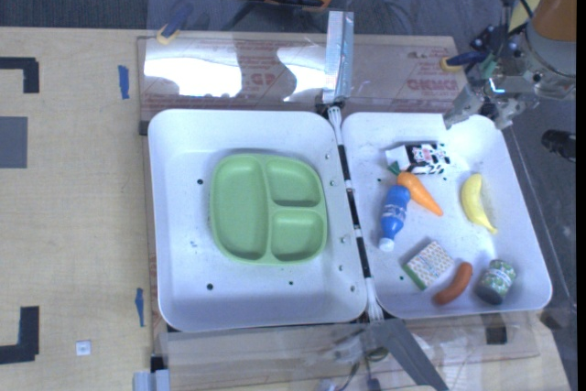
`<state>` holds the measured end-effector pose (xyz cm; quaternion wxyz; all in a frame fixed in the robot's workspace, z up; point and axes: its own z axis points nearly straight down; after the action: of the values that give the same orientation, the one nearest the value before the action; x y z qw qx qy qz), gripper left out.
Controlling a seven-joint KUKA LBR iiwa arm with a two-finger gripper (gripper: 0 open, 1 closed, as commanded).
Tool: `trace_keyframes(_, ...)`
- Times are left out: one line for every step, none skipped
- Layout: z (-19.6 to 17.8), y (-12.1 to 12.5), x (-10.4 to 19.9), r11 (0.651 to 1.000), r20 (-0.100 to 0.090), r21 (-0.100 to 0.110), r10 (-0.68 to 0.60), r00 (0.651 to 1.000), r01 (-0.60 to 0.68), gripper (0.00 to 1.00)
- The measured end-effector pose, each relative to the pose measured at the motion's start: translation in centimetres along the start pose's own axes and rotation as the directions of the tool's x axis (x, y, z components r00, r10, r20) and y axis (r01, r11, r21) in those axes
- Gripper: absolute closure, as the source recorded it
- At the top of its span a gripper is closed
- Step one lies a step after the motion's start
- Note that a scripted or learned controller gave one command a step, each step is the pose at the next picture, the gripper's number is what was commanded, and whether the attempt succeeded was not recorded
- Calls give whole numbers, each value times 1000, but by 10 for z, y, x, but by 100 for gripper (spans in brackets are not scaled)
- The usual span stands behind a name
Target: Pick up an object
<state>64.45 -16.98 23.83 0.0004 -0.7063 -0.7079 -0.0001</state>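
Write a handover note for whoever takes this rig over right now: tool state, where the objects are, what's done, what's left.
Tool: above the right bin's far right corner, holding nothing visible.
Right bin: toy cow, carrot, blue bottle, banana, small box, sausage, dark can.
Left bin: green divided plate.
Done: nothing picked yet.
Left: descend, grasp one object, lift.

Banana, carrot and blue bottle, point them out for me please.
Banana [476, 201], camera view, middle of its curved body.
Carrot [423, 193], camera view, middle of the orange root.
Blue bottle [395, 211], camera view, its blue body.
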Motion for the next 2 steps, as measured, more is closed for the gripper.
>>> trace_keyframes(112,-18,36,972,2,-4,-234,972,234,0)
trace_keyframes(151,-44,59,925,6,-7,-379,925,379,0)
